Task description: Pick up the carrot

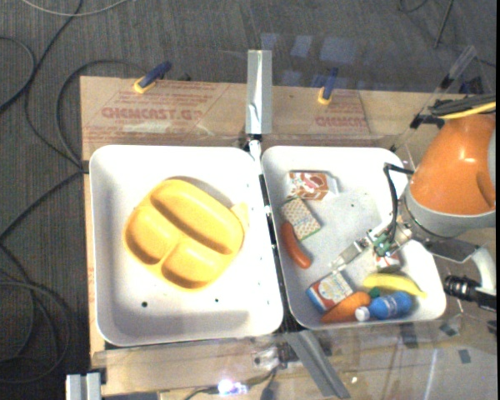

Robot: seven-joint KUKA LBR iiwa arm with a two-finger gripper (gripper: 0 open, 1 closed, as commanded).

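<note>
**Operator:** Report the claw position and state.

**Technician:** The arm (454,177) enters from the right edge, and its orange band sits over the right bin's (350,158) right wall. The claw (357,255) is low inside the right bin, near the middle of the bin floor. The claw is small and partly blurred in the camera view. Whether it is apart or together cannot be determined. No item is visible between its tips.

**Operator:** Locate the carrot.

**Technician:** The carrot (344,308) lies below the claw, toward the near wall of the right bin. It rests at a slight tilt. A small red-and-white carton (329,290) sits between the claw and the carrot, touching the carrot's upper side. The carrot is apart from the claw.

**Operator:** List the adjacent items.

**Technician:** A blue bottle with a white cap (387,306) lies just right of the carrot. A banana (392,283) lies above the bottle, below and right of the claw. A red sausage (297,246) lies left of the claw. A patterned packet (302,217) and a red box (309,184) lie up and left of the claw. A yellow divided tray (184,232) sits in the left bin (117,307), well apart from the claw.
</note>
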